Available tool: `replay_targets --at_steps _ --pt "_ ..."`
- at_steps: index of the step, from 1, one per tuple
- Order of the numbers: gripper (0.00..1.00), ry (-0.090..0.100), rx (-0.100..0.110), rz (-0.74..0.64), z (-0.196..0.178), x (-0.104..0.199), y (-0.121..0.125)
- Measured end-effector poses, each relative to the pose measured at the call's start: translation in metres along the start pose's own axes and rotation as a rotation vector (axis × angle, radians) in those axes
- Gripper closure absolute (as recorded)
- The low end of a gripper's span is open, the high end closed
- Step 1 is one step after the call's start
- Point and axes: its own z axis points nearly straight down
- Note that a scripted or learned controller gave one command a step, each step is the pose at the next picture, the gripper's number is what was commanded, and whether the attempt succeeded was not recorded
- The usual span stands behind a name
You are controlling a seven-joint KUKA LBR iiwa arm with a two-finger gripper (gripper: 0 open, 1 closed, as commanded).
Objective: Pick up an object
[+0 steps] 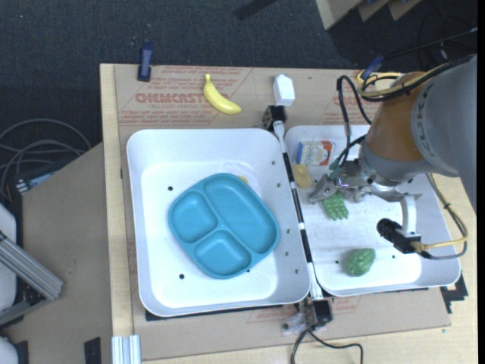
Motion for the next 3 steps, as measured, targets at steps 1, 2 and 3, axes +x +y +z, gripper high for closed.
replay_targets --at_steps 1,2,3 --pt "0.0 0.002 0.004 0.001 0.0 -0.002 -0.016" --pt "1.0 0.001 0.002 0.001 -0.01 -0.002 -0.015" --pt "1.0 0.001 0.0 0.0 -0.101 0.037 -0.049"
